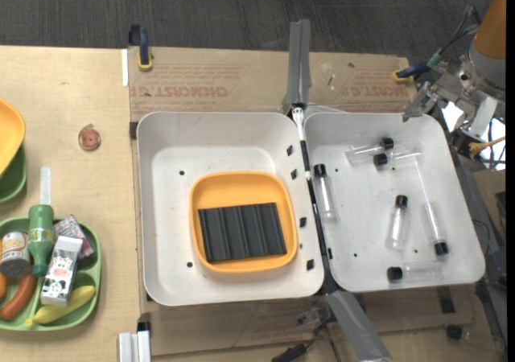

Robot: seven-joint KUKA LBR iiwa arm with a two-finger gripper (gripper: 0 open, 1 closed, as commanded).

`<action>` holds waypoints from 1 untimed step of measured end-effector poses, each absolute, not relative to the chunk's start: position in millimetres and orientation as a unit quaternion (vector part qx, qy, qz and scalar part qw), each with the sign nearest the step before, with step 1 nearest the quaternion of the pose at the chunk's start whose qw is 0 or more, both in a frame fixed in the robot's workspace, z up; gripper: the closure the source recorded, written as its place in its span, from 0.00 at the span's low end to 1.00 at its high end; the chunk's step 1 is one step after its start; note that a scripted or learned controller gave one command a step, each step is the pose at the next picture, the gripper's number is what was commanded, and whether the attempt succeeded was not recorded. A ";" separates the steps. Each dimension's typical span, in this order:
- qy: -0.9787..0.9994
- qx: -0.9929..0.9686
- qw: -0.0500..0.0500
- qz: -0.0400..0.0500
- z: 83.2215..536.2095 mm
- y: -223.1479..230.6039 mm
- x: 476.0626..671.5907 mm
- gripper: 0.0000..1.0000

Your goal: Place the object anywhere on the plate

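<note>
An orange plate (241,185) lies in the left bin (161,191). A dark ridged rectangular block (243,232) rests flat on it. Several clear vials with black caps are scattered in the right bin (459,268): one (323,189) by the left wall, two (366,151) (402,158) near the back, two (397,221) (434,228) in the middle and one (412,272) at the front. My gripper (424,101) hangs over the back right corner of the right bin, apart from the vials, with the arm (489,39) rising behind it.
A green tray (90,298) of toy food and bottles sits at the front left of the bench, and a yellow and green bowl (8,147) lies at the left edge. A metal divider post (298,63) stands between the bins at the back. Cables trail at the right.
</note>
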State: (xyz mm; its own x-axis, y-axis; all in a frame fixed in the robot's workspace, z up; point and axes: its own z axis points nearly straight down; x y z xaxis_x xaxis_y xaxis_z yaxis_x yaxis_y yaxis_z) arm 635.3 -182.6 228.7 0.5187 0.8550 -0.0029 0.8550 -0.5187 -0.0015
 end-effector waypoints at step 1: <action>0.527 0.850 0.000 -0.001 340.6 -209.5 607.6 0.00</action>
